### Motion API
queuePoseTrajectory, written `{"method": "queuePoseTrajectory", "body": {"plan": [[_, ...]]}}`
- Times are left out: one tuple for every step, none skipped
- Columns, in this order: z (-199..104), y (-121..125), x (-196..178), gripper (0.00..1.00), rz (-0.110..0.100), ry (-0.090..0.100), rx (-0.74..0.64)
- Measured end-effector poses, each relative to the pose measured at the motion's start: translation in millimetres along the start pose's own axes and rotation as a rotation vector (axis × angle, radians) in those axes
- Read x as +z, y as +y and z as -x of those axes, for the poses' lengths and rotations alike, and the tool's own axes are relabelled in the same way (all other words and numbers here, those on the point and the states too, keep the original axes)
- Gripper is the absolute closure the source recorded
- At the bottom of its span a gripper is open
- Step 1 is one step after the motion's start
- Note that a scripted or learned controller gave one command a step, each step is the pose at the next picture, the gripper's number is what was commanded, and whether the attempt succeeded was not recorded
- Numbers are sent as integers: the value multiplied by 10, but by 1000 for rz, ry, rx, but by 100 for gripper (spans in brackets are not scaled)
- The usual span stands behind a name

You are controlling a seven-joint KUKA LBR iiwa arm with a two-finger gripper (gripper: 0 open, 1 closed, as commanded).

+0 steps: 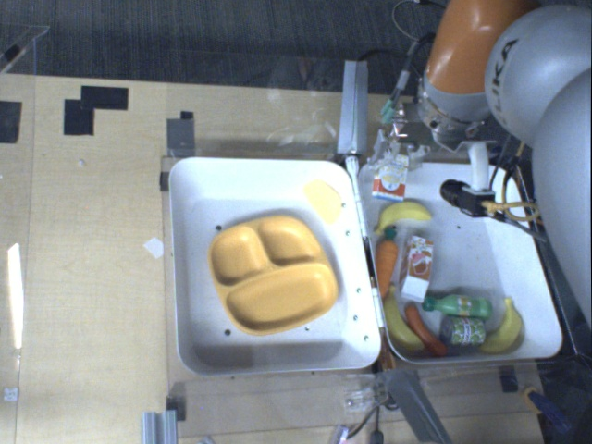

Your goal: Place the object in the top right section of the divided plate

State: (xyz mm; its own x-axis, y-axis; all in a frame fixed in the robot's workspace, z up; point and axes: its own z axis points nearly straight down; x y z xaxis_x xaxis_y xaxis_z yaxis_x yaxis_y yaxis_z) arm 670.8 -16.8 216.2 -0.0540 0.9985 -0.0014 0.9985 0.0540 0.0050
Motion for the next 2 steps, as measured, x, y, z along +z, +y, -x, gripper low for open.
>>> {"method": "queuePoseTrajectory", "body": {"plan": [[-73,-18,328,100,-6,0,500],[-409,2,321,100,-5,0,871]]}}
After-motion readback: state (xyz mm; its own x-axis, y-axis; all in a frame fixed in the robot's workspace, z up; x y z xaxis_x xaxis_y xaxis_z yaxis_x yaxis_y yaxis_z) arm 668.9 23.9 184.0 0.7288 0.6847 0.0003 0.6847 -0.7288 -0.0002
